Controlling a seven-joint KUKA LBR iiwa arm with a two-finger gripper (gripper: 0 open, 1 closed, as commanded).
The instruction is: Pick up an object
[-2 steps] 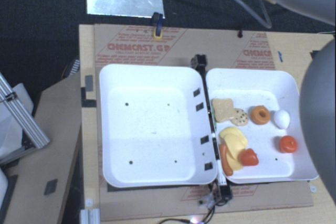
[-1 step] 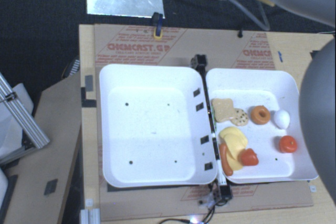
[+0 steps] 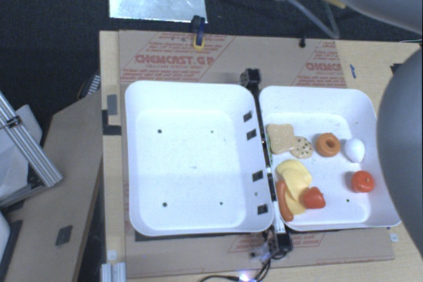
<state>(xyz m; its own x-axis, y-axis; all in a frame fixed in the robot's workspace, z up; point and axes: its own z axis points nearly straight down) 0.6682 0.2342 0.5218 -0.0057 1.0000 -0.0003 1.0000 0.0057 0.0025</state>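
arm (image 3: 403, 142): seen over the right bin (image 3: 310, 97) at its outer edge
grip: cannot be told
toy food (image 3: 326, 144): laid in the right bin, just left of the arm

One fixed camera hangs above the bench (image 3: 218, 53), looking down at a slant on both white bins (image 3: 188, 162). The grey arm (image 3: 403, 162) enters from the right, seemingly nearest the lens, blurred; the bins lie left of it, farther off.
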